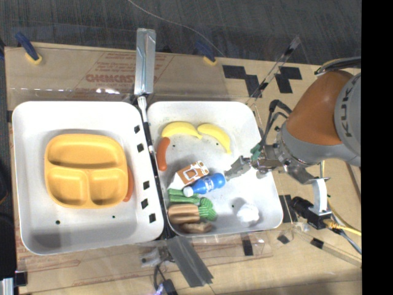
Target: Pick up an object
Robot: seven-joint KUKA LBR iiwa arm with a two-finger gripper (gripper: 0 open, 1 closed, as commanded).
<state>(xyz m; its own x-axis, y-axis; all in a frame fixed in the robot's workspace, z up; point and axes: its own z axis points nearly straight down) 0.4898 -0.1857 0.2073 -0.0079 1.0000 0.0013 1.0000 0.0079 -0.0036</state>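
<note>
I judge this the approach step: my gripper [236,168] hangs low inside the right bin [261,220], just right of the blue bottle [209,182], with nothing between its fingers, though I cannot tell whether they stand apart or together. The next move calls for lining up over the bottle, which lies below the two bananas [196,131], and descending squarely.

A cardboard-covered surface [258,75] spreads under the scene, printed with red lettering [113,69] at far left and black squares [261,77] at far right. Beyond it lies dark grey carpeted floor [73,11], crossed by a thin cable [153,14]. Blue clamps [27,47] grip the far edge.
</note>
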